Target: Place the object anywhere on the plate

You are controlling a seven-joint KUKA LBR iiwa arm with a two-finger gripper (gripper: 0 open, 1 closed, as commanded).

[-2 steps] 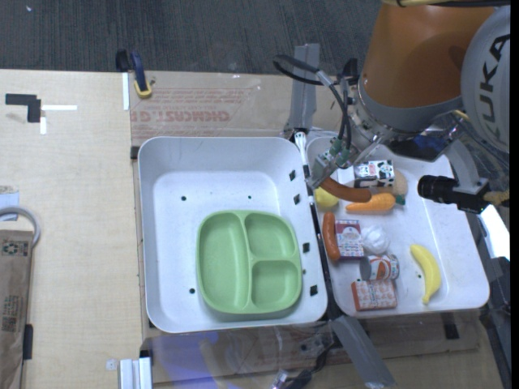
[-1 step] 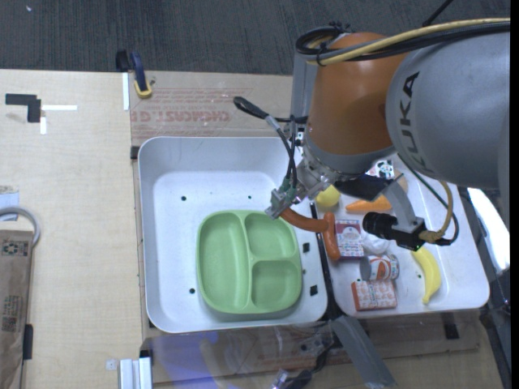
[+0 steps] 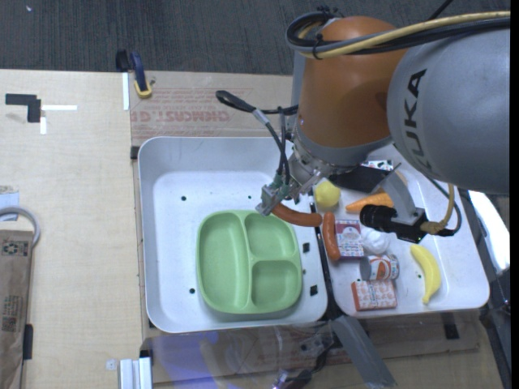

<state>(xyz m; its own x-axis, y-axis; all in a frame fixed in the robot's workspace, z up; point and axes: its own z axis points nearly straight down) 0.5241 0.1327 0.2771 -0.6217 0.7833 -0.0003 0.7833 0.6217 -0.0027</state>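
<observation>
My hand [image 3: 273, 197] hangs over the left white bin [image 3: 162, 241], clamped on a hot dog sausage [image 3: 296, 215] at the green divided plate's [image 3: 247, 262] one o'clock rim. Pale wooden worktop [image 3: 65, 217] lies at nine o'clock, dark carpet [image 3: 122, 14] at twelve.

The right-hand bin [image 3: 464, 294] holds a jumble — a banana [image 3: 427, 271] near its right side, a yellow lemon [image 3: 326, 194] up by the divide, an orange carrot [image 3: 366, 204] just beside it. Lower down sit a small red-and-white carton [image 3: 348, 240], a little can [image 3: 381, 267] and another red carton [image 3: 375, 295]. On the wooden bench [image 3: 65, 217] at far left lies a brown paper bag [image 3: 15, 286] — well apart from the bins
</observation>
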